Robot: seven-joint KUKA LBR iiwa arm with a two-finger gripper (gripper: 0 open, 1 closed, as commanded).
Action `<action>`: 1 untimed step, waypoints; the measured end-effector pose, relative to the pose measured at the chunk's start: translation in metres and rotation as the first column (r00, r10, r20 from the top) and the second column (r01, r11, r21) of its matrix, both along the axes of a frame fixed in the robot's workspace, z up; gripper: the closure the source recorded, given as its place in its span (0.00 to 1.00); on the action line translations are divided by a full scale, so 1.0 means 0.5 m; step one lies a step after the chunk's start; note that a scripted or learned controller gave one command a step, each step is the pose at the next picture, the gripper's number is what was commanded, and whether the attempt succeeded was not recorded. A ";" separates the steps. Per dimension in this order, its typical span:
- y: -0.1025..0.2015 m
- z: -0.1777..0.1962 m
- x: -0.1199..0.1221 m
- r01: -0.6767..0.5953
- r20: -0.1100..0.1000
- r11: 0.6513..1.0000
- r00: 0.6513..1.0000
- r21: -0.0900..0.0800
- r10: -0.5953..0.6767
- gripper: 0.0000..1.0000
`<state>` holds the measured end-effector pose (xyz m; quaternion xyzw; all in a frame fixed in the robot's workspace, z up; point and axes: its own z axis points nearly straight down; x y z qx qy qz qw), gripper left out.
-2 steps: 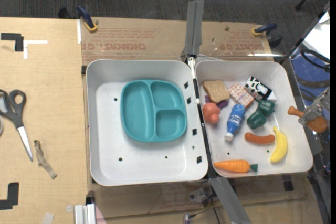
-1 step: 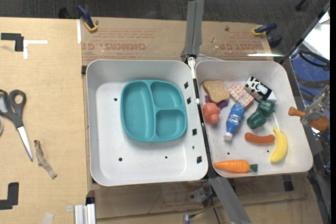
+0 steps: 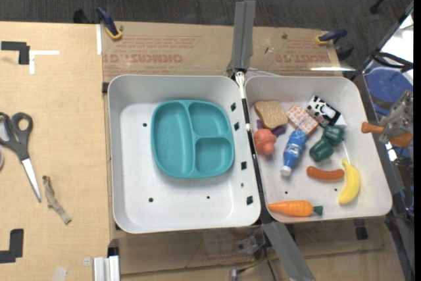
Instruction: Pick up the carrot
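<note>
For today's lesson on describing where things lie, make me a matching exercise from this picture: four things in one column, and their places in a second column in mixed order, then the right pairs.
Things
1. carrot
2. teal plate
3. scissors
4. banana

Places
A. on the wooden bench, left of both bins
B. along the near edge of the right bin
C. in the middle of the left bin
D. by the right wall of the right bin, right of the sausage

Pairs: 1-B, 2-C, 3-A, 4-D
</note>
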<state>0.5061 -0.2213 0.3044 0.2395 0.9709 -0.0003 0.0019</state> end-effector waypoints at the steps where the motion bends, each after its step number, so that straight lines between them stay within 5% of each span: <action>1: -0.001 -0.044 -0.054 -0.406 -0.001 0.914 0.914 0.001 0.406 1.00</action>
